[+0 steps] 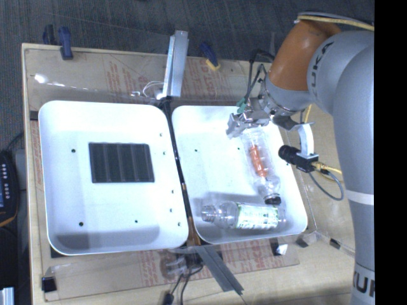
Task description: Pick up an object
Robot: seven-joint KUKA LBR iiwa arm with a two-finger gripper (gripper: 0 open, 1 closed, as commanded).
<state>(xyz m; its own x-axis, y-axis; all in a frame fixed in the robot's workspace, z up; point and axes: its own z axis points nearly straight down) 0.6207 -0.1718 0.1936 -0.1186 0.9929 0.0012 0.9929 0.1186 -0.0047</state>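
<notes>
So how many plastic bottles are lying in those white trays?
2, both in the right bin: bottle with orange contents lying lengthwise just below the pincer, green-labelled bottle lying along the near wall. None look hidden.

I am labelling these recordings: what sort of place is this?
Probably a robotics lab bench for grasping trials: two white bins, a grey arm reaching in, and clear plastic bottles in the right bin.
</notes>
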